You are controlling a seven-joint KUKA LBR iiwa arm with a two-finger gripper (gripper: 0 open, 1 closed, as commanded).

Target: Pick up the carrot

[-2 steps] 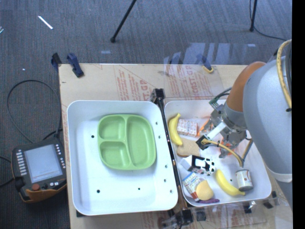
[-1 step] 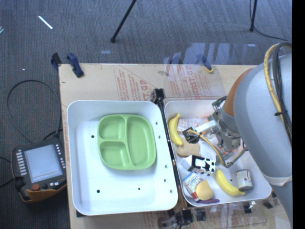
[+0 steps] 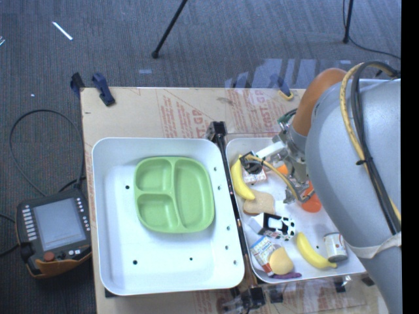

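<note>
The carrot shows as an orange stub in the right bin, near its middle right and partly hidden under the arm. Another small patch of orange sits just left of the wrist. My gripper is down in the right bin directly over the carrot, with its metal tip close beside the orange stub. The grey arm covers much of the bin's right side.
A banana, a tan bread slice, a black-and-white toy, a second banana, a small can, a yellow round fruit and a packet crowd the right bin. A green divided plate lies in the left bin.
</note>
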